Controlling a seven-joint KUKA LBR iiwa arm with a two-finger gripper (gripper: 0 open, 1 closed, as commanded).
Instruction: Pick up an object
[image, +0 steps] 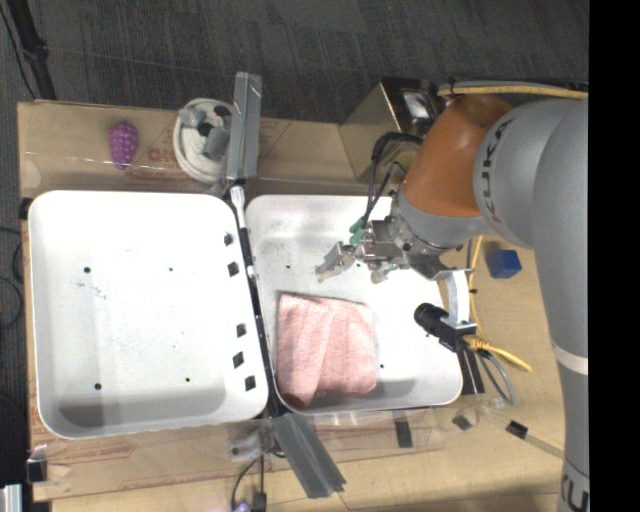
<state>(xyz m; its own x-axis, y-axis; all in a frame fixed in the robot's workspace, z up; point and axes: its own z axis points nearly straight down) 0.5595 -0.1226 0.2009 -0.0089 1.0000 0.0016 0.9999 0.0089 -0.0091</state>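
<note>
A folded pink cloth (327, 348) lies in the near part of the right bin (300, 225), close to the divider between the bins. My gripper (345, 262) hangs over the middle of that bin, just beyond the cloth's far edge, pointing left. Its fingers (330, 265) are spread apart and nothing sits between them. The grey arm with its orange band (450, 165) reaches in from the right and covers the bin's far right corner.
The left bin (130, 310) is beside it, past a grey divider bar (243, 140). On the bench behind the bins are a purple object (123, 143) and a white coil of cable (203, 138). A blue block (503, 263) and yellow wires (495, 352) lie to the right.
</note>
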